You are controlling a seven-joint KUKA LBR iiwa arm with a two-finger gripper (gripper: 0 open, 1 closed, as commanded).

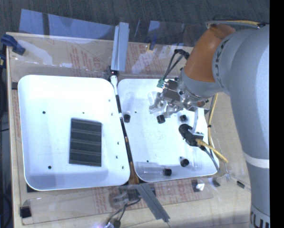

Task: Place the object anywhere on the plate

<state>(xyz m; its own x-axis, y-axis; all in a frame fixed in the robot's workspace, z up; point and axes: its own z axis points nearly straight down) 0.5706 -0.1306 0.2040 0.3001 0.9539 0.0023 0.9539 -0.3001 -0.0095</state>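
On the left we see the left bin [46,94], shallow and white, with a dark ribbed plate [86,141] lying flat in its middle, a little toward the near side. Nothing rests on the plate.

Just to its right, touching along the shared rim, we find the right bin [142,141]. A small black piece [126,118] lies close to this bin's left wall, about halfway between far and near. Along the near wall lies a clear tube [151,170] on its side, its black cap pointing right. This bin is well apart from the plate, so none of its loose things are on the plate.

Further right, the gripper [161,109] hangs over the far half of the right bin, carried by the grey arm [237,70] that comes in from the right. We cannot tell how far the gripper is open, nor whether it has hold of anything.

Toward the near right corner of the same bin, a second small black piece [184,162] sits to the right of the tube's cap.
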